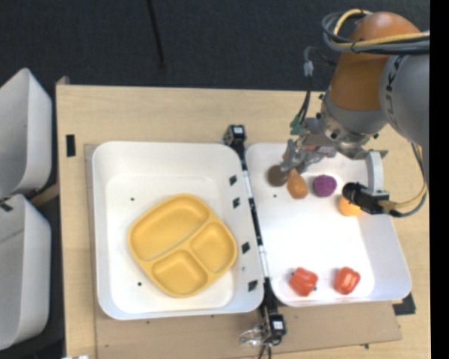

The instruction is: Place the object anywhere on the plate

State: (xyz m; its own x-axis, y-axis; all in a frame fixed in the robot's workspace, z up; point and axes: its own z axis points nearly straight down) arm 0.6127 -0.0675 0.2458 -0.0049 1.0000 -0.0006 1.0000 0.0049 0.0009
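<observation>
Plate (182, 244) bare, nothing placed yet; hand (298, 161) low over brown food (297, 185) in right bin (374, 275), grip state unclear.

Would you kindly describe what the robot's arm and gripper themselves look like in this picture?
The grey arm has a rounded, glossy orange band above the wrist. Yellow and dark cables loop over the top of that band. Below sits a grey metal two-finger gripper with thin wires beside it, and a white bracket hangs off its side.
</observation>
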